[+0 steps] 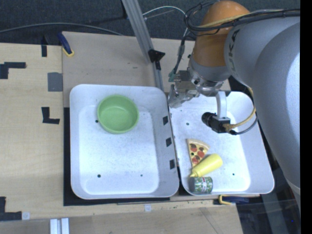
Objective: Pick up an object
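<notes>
L→R: green bowl (117, 113) sits alone in left bin (83, 179), well apart from the arm, so we're prob not after it. Right bin (243, 179) has pizza slice toy (197, 152), yellow bottle (207, 165) and green can (201, 185) bunched at the near-left corner, touching, so a tight grab. Gripper (181, 95) sits over the far-left corner, nothing seen in it; open/closed we can't tell. Likely target is the bottle: yellow, tilted on its side.
</notes>
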Available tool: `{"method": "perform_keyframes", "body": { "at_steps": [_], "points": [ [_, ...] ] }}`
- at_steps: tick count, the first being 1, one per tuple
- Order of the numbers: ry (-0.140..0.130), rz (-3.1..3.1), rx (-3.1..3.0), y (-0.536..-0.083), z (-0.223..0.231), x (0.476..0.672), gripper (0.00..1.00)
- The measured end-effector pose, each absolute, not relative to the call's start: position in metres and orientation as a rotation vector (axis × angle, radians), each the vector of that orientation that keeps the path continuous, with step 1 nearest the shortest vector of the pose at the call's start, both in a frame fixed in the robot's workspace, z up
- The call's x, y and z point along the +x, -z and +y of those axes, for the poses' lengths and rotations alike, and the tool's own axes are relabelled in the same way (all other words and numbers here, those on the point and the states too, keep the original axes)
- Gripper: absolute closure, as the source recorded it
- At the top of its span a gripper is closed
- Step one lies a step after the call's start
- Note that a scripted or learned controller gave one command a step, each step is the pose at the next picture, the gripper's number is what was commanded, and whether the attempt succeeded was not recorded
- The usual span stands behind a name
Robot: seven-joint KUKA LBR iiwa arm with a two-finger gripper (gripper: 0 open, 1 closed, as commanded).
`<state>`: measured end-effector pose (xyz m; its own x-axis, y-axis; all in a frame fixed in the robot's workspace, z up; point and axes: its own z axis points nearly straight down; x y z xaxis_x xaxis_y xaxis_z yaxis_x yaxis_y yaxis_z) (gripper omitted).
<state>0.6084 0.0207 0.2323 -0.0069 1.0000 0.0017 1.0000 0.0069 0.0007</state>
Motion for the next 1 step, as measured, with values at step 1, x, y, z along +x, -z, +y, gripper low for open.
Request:
{"method": "perform_keyframes", "body": {
  "at_steps": [1],
  "points": [
    [0.002, -2.228, -2.214, -0.2340, 0.0687, 0.6395, 1.00]
  ]
}}
